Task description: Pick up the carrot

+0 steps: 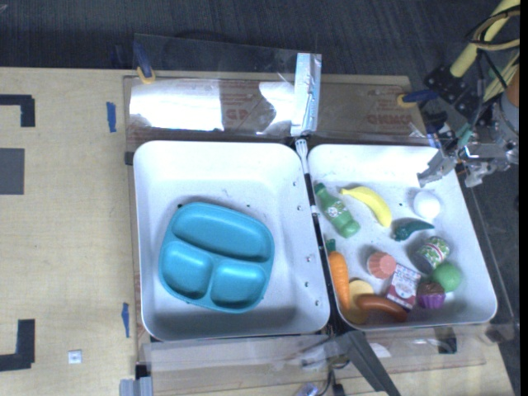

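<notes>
claw (435,174) at right bin's (483,258) far edge | finger spread unclear, seemingly holding nothing | carrot (338,277) well left-below claw, untouched

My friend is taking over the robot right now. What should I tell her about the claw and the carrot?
Claw: at the far right edge of the right bin, above the toys, nothing between its fingers; hard to tell if open or shut.
Carrot: lying along the right bin's left wall, near the front, just below the green bottle and beside the hot dog.
Blue tray: in the left bin.
Done: nothing yet.
Left: reach across, grip the carrot and lift it.
</notes>
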`<action>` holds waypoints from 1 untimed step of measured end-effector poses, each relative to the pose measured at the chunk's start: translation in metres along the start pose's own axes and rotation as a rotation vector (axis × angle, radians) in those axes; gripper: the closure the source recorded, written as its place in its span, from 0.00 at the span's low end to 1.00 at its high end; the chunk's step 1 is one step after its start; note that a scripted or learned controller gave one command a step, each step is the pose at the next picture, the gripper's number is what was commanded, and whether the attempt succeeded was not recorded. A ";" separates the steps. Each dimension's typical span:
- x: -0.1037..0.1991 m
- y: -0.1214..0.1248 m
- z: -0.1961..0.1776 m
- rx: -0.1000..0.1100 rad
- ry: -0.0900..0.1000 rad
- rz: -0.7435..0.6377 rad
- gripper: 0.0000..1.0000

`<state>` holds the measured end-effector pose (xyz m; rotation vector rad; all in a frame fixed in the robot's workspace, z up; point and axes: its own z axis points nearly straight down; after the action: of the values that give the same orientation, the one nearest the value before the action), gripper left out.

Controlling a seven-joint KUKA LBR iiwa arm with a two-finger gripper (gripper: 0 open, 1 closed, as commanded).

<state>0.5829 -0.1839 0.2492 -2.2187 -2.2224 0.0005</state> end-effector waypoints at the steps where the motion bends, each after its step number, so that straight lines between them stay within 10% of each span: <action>1: 0.029 -0.013 -0.071 -0.006 -0.001 0.387 0.00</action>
<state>0.5695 -0.1545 0.3206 -2.6088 -1.7573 -0.0039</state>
